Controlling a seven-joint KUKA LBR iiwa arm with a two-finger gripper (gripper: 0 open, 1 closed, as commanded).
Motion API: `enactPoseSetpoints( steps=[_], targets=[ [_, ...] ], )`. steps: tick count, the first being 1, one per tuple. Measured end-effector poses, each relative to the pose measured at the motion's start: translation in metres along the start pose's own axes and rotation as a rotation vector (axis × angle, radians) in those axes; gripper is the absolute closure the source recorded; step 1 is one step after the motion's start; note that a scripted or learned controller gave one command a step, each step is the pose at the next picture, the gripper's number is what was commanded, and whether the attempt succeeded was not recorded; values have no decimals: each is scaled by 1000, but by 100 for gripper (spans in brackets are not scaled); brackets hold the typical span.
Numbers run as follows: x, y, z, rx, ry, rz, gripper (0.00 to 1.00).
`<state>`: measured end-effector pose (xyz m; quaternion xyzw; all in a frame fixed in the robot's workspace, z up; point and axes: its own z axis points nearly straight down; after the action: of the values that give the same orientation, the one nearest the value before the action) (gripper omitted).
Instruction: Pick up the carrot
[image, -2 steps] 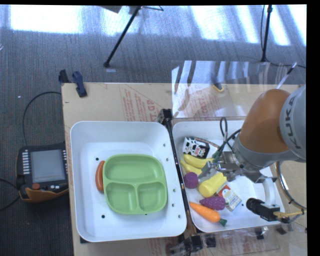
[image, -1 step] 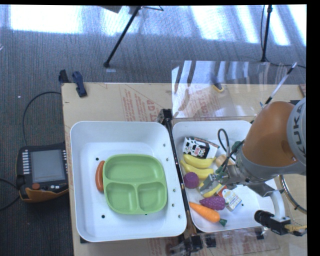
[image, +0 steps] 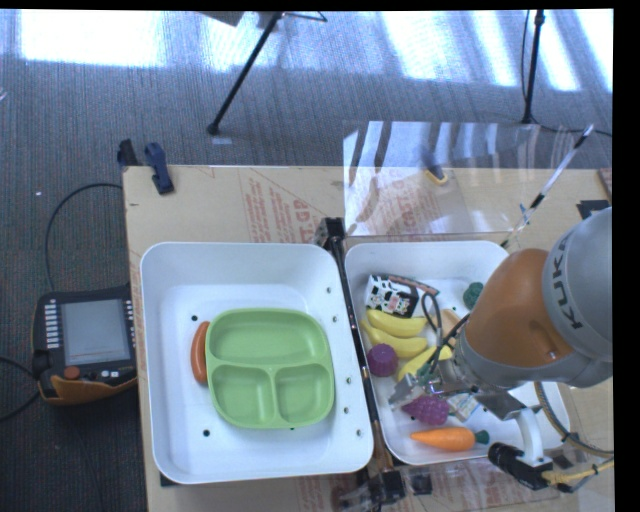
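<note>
The carrot is orange with a small green top. It lies on its side near the front wall of the right bin. The gripper hangs low over the middle of that bin, under the arm's orange band. It sits just above a purple bunch of grapes and a little behind the carrot. The arm's bulk covers the bin's right half.
Around the gripper in the right bin lie yellow bananas, a purple plum, a black-and-white carton and a green item. The left bin holds a green divided plate and a red-orange sausage.
</note>
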<state>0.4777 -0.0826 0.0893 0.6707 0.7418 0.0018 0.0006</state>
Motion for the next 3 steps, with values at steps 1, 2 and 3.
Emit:
enactPoseSetpoints(
  steps=[1,2,3],
  targets=[
    [-2,-2,0,5,-2,-128,0],
    [-6,-1,-1,3,-4,-501,0],
    [-5,-1,-8,4,2,-492,100]
  ],
)
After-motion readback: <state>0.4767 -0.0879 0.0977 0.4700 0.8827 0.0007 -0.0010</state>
